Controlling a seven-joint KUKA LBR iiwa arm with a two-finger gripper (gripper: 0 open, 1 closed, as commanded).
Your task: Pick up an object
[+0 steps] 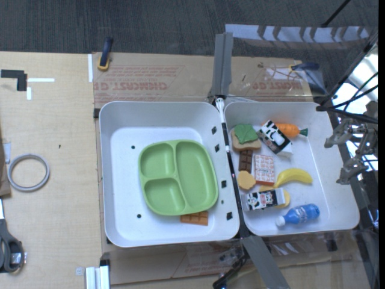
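Banana [294,176] lies unlifted in the right bin [322,152]; we cannot tell whether the gripper [352,158] is clenched.

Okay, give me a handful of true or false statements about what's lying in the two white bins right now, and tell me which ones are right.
1. The green divided plate lies in the left bin. True.
2. The banana lies on the green plate. False: it lies in the right bin.
3. The blue bottle stands upright. False: it lies on its side.
4. A carrot lies near the right bin's far side. True.
5. A brown waffle piece pokes out from the plate's near edge. True.
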